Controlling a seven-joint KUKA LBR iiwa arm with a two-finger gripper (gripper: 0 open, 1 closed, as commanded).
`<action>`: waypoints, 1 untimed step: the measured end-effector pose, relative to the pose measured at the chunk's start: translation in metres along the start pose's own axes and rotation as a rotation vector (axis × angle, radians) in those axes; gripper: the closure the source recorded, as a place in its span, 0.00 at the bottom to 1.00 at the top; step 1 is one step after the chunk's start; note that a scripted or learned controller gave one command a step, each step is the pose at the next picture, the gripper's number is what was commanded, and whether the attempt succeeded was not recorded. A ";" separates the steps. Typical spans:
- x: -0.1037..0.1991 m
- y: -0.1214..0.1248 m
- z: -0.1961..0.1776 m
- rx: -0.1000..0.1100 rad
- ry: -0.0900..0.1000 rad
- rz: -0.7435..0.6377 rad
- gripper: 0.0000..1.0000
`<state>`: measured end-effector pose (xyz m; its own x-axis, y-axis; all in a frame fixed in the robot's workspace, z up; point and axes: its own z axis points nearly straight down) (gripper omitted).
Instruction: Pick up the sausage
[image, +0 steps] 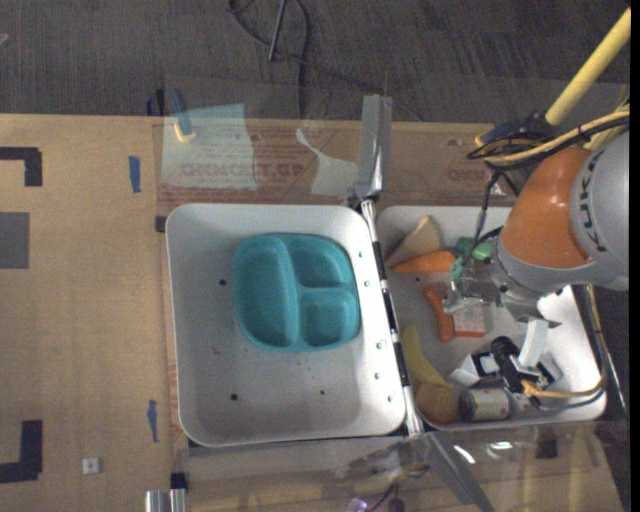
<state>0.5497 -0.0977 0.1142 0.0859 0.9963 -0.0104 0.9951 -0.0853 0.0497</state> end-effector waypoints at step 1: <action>0.000 0.000 0.000 0.000 0.000 0.000 0.00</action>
<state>0.5495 -0.0978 0.1142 0.0858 0.9963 -0.0102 0.9952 -0.0851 0.0492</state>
